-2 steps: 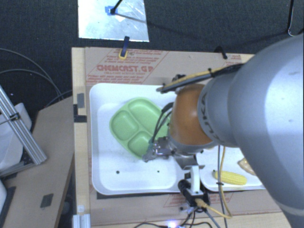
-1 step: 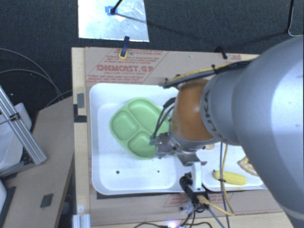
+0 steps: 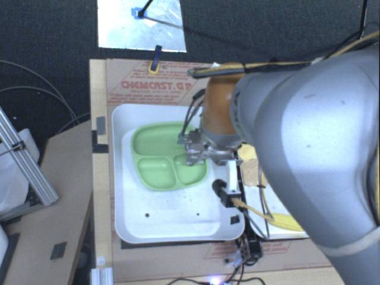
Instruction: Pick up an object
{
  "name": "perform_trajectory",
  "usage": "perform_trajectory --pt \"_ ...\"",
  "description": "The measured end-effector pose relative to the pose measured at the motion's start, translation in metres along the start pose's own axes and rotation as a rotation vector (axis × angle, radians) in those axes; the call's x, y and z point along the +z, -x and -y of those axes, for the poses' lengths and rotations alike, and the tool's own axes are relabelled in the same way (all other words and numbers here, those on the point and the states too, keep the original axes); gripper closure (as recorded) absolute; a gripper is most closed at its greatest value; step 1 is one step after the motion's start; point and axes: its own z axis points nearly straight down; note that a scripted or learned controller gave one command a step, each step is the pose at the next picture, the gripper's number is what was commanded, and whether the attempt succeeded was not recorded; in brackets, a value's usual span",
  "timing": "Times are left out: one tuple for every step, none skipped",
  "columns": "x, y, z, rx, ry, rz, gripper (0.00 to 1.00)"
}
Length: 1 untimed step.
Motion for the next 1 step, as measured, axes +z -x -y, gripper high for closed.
perform_trajectory --pt "-0.2147 -0.0262 -0.0032 -0.005 0.021 -0.003 1.00"
